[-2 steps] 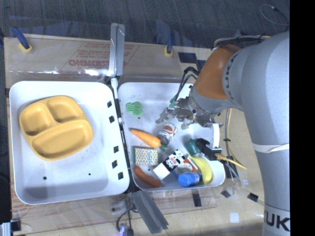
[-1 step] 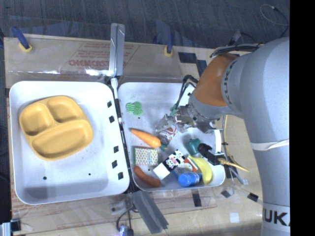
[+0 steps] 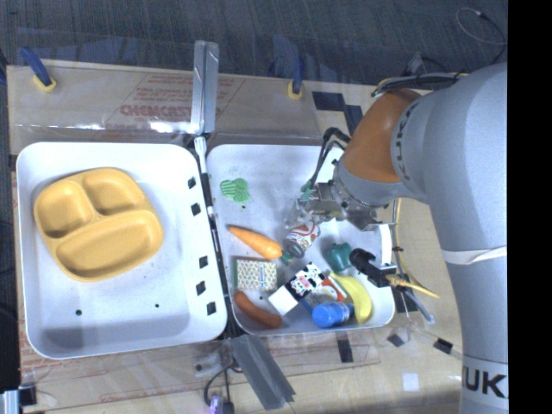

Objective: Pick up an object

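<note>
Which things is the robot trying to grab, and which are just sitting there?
For the job:
gripper
carrot
banana
green toy
sausage
blue cap

Just sitting there:
yellow divided plate
left bin

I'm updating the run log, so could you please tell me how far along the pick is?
Done: the hand is down inside the right bin, beside the striped can. In hand: I cannot see anything gripped. Left: the carrot, banana, sausage and the rest lie on the bin floor, and the yellow tray sits in the left bin, so the lift is not yet done.
</note>
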Robot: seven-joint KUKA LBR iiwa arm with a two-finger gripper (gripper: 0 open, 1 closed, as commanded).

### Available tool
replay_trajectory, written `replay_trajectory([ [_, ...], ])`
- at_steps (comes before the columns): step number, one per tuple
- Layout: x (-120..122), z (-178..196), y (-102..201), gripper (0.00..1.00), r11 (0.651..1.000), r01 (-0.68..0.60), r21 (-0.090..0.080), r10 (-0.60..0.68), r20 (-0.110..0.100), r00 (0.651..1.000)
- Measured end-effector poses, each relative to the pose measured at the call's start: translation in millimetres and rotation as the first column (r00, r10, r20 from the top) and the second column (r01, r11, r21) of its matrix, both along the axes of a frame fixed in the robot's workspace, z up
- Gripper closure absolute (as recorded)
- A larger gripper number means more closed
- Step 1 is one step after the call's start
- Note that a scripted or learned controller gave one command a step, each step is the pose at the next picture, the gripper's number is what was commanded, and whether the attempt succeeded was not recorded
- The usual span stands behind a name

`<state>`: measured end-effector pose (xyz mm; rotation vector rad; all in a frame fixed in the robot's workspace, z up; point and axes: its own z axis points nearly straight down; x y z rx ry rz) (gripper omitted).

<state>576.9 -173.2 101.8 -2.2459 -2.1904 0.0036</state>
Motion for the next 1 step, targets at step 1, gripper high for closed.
replay_trajectory([
  [1, 56.3, 111.3, 81.9, 1.0, 0.999, 0.034, -0.001, -0.034, 0.004, 0.999],
])
